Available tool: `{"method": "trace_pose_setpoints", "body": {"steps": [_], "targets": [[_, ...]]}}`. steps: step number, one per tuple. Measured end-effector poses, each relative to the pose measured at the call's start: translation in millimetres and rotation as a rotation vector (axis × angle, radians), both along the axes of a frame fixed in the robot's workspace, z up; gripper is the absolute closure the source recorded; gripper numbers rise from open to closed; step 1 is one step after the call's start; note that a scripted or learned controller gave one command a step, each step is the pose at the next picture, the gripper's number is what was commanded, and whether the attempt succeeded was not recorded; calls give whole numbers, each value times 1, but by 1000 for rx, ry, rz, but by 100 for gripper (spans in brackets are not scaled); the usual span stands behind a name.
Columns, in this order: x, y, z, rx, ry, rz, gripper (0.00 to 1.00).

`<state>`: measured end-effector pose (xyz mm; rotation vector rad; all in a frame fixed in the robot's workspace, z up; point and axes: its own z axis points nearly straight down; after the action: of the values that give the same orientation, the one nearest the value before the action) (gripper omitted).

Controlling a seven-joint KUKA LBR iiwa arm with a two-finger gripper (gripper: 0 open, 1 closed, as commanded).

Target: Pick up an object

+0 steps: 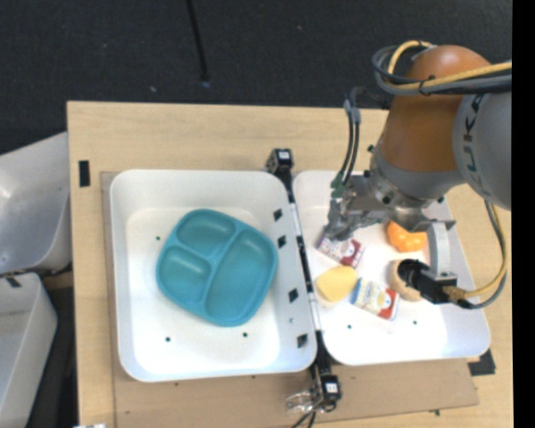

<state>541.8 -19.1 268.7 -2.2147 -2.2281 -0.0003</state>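
The right bin (428, 333) holds several small objects: a pink-and-white packet (343, 251), a pale yellow block (335, 283), a white packet with red and blue print (375, 298), an orange piece (405, 236) and a tan ring-shaped thing (404, 278). My gripper (337, 227) hangs low over the bin's left part, its tip right at the pink-and-white packet. The arm's grey and orange body covers the bin's far side.
A blue divided plate (218, 266) lies in the left bin (143, 328). A black-clipped divider (296, 266) runs between the bins. Cables loop from the arm over the right bin's right side.
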Motion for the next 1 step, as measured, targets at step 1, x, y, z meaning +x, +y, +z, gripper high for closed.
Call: {"method": "trace_pose_setpoints", "body": {"steps": [1], "targets": [[0, 56, 2, 1, -1, 1, 100]]}}
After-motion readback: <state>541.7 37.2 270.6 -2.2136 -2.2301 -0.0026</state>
